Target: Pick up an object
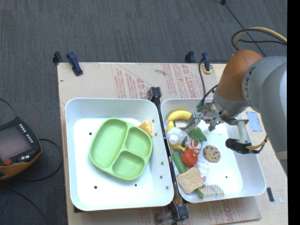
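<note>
Gripper (200,123) low in right bin (255,172), over broccoli (197,134) beside banana (179,116); grip state unclear. Probably light, stiff plastic, bumpy top; best pinched across narrow stem

The arm (267,93) consists of a thick, rounded grey casing with a smooth orange band (239,74) above the wrist. Below the band sits a metallic wrist assembly with dark fittings that carries the claw (200,122). Yellow and black cables (255,34) loop over the arm's upper side.
</note>
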Controlling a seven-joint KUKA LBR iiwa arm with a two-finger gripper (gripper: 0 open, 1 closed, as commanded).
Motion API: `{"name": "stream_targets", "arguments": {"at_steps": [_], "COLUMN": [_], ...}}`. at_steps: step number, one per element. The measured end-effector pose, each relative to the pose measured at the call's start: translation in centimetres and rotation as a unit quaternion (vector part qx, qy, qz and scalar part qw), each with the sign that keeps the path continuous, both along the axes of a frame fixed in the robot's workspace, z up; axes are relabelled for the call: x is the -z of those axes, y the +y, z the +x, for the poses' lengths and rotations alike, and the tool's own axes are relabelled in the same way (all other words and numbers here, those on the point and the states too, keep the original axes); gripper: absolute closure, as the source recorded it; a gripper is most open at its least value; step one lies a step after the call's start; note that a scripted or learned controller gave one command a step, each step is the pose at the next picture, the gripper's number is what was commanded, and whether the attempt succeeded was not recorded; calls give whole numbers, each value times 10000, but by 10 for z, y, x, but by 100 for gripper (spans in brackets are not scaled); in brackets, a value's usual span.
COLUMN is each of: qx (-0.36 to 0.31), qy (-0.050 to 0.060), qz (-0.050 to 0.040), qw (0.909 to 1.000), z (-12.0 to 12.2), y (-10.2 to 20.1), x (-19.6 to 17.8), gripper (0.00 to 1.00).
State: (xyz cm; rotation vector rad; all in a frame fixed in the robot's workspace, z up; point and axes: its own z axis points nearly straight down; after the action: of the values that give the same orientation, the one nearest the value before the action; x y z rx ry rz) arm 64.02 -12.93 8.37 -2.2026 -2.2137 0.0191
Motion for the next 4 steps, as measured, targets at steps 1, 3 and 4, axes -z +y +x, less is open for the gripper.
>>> {"name": "stream_targets", "arguments": {"at_steps": [1,3,4], "qx": [5,25,6], "qy": [-30,-83,-95], "qz": [0,-16,-19], "qw": [10000,10000,10000], "z": [2,-89,-2], "y": [0,69,82], "x": [-9,-102,-102], "gripper": [100,100,100]}}
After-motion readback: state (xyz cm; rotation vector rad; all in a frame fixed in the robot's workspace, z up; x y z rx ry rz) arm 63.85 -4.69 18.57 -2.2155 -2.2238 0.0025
